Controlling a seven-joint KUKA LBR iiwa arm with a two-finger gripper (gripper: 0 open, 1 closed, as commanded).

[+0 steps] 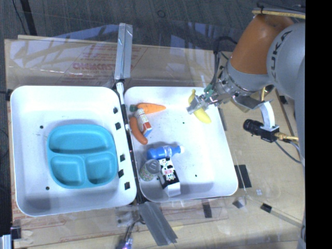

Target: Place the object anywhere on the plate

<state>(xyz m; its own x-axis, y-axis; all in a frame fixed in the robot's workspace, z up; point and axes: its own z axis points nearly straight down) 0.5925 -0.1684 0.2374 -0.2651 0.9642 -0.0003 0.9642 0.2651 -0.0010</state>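
A blue plate (78, 139) with three compartments lies in the left bin (31, 102). In the right bin's (218, 175) far right corner, a yellow banana (204, 116) sticks out on both sides of my gripper (197, 106). The gripper's fingers are closed across the banana's middle, which they hide. The grey arm with its orange band (254, 40) reaches in from the upper right. The plate is well to the left of the gripper, across the divider between the bins.
The right bin also holds an orange carrot (151, 108), a second orange piece (138, 132), a small carton (143, 120), a blue bottle (163, 151), a can (150, 169) and a black-and-white box (170, 179), all along its left side.
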